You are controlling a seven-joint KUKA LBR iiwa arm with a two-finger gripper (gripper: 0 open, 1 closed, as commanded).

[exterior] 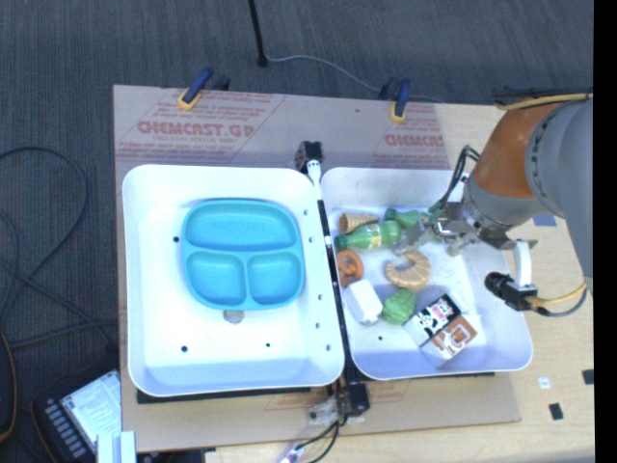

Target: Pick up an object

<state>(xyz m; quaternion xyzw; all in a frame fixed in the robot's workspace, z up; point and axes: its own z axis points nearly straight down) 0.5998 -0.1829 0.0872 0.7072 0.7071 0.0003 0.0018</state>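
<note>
The right bin (501, 355) holds several small items. A green bottle (383, 233) lies beside a tan cone (356, 224) near the bin's back left. An orange piece (349, 266), a tan ring-shaped pastry (409, 270), a white block (364, 302), a green lump (398, 307) and a black, white and brown carton (442, 325) lie toward the front. My gripper (447, 228) is low in the right bin's back right part, just right of the bottle's green end (410, 221) and above the pastry. Nothing is seen held in it.
The left bin (145, 336) carries a blue three-compartment tray (241, 254). A black divider (328, 258) runs between the bins. Blue and yellow clamps (198, 87) (399, 100) hold the cardboard base at the back. The arm's orange band (511, 152) overhangs the right bin's rim.
</note>
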